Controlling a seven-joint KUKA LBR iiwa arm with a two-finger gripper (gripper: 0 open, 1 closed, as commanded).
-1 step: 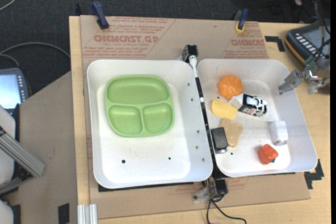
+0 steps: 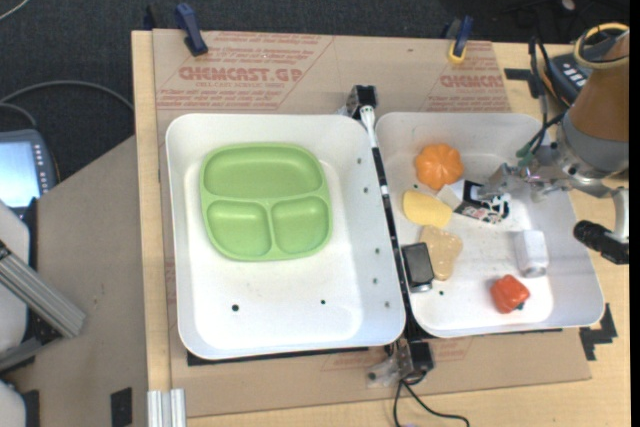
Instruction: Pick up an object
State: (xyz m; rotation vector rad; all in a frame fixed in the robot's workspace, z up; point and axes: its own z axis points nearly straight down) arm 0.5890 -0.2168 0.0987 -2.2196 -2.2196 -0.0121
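Observation:
The right bin (image 2: 575, 245) holds several small objects. An orange pumpkin-shaped piece (image 2: 438, 165) lies at the back, with a yellow block (image 2: 427, 208) just in front of it. A tan piece (image 2: 447, 250) and a black block (image 2: 417, 266) sit beside the bin's left wall. A red piece (image 2: 510, 292) and a pale translucent piece (image 2: 530, 250) lie toward the front right. My gripper (image 2: 482, 203) is low in the middle of this bin, just right of the yellow block and below the orange piece. I see nothing held in it.
The left bin (image 2: 185, 245) holds a green divided plate (image 2: 265, 200). The grey arm with its orange band (image 2: 600, 110) reaches over the right bin's right rim. Clamps (image 2: 190, 27) and cables sit along the bench's back edge.

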